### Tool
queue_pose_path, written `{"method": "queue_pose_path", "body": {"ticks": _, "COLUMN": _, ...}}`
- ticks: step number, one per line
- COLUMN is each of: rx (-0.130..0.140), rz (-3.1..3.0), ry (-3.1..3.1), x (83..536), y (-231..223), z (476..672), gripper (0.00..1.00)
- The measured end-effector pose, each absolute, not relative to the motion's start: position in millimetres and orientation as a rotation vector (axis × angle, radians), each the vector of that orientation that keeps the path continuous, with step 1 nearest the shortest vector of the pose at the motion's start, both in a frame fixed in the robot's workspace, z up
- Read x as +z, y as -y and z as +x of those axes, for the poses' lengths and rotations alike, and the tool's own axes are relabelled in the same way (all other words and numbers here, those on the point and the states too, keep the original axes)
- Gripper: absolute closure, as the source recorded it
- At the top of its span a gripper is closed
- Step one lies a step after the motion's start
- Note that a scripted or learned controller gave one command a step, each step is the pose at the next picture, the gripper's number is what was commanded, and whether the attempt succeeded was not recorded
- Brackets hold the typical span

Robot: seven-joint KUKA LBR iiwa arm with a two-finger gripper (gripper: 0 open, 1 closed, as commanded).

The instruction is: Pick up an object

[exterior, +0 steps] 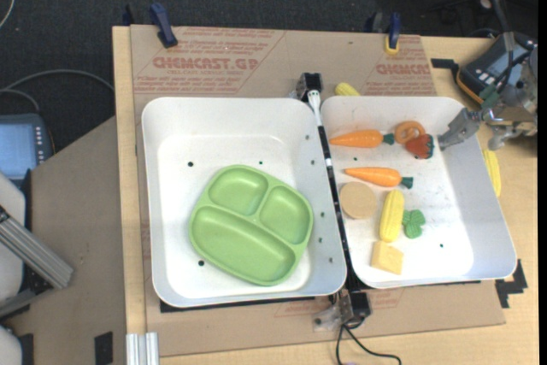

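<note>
Your gripper hovers by the right bin's far edge, near the tomato. Nothing is picked up yet. I cannot tell its hand state.

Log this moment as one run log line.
gripper: at right bin's far right rim, nothing seen held | nearest: red toy | green plate: left bin

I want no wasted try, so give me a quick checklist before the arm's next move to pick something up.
1. Tool over the right bin: ok, at its upper right edge.
2. Tool carrying nothing: ok.
3. Nearest target, the red piece, in plain sight: ok.
4. Red piece free of neighbours: not ok, touches the orange ring.
5. Corn free of neighbours: not ok, broccoli alongside.
6. Finger opening: cannot tell.
</note>
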State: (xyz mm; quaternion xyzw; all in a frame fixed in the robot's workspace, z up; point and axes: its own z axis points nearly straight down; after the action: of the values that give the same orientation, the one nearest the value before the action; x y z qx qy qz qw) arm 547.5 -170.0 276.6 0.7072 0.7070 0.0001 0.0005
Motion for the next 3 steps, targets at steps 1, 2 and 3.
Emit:
{"method": "queue_pose_path", "body": {"ticks": 1, "rx": -0.008, "rz": 2.227, "ry": -2.231, "x": 151.0, "y": 150.2, "z": 553.8, "gripper": 0.0}}
{"method": "queue_pose_path", "body": {"ticks": 2, "rx": 0.0, "rz": 2.219, "ry": -2.221, "x": 83.0, "y": 126.0, "z": 513.8, "gripper": 0.0}}
{"method": "queue_pose_path", "body": {"ticks": 3, "rx": 0.003, "rz": 2.221, "ry": -2.217, "x": 94.7, "y": 127.1, "z": 514.8, "gripper": 1.0}}
